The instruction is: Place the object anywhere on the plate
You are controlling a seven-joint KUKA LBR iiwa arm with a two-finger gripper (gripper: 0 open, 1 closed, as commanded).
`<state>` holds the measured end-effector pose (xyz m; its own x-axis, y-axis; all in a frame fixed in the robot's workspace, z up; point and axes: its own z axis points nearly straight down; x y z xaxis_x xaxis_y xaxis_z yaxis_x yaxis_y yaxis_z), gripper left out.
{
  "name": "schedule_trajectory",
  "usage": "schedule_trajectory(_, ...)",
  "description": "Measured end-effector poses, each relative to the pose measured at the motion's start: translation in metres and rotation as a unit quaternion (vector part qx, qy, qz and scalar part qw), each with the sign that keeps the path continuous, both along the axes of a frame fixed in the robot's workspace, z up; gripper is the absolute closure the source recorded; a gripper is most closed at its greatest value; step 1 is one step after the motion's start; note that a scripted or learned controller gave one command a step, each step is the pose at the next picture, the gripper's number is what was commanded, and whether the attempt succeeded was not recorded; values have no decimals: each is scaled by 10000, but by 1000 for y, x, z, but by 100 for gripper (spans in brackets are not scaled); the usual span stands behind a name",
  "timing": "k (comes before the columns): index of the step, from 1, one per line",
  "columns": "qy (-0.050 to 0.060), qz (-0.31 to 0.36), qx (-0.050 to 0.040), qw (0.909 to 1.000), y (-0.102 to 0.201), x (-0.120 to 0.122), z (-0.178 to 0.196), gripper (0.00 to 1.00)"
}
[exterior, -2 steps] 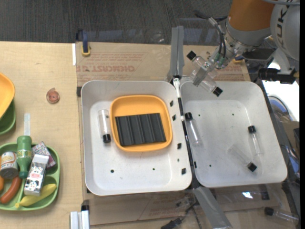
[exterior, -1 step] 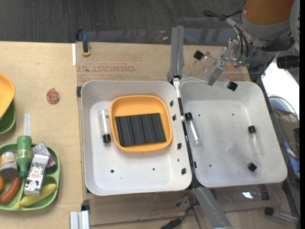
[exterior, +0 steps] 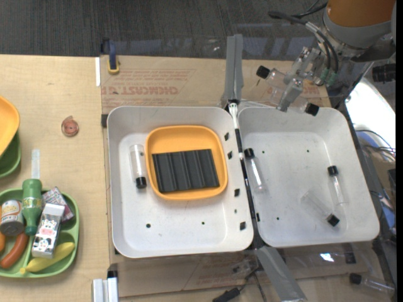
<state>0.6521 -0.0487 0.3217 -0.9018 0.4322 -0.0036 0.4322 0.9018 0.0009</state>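
Fingers (exterior: 290,97) first: they look pinched on the middle of a clear tube (exterior: 275,80), one black cap sticking out each side of the gripper (exterior: 293,92). I judge that middle grip is meant to keep the tube balanced. The see-through tube blurs into the fingers, so the contact itself is hard to read. That tube hangs well to the right of the orange plate (exterior: 157,145) and beyond it, nowhere near placed.

The plate sits in the left bin (exterior: 119,231), with a black ribbed block (exterior: 186,170) covering most of it, leaving mainly rim for a landing. Another capped tube (exterior: 136,165) lies just left of the plate, and more lie to its right in the right bin (exterior: 359,228), one so faint I can't tell what it is. The arm is cut off at the top edge.
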Motion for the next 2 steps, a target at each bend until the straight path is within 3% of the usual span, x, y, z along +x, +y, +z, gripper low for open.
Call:
schedule_trajectory(1,13,683,1,9977,20,-1,-15,100)
schedule_trajectory(2,13,1928,3,9812,8,-29,-130,100)
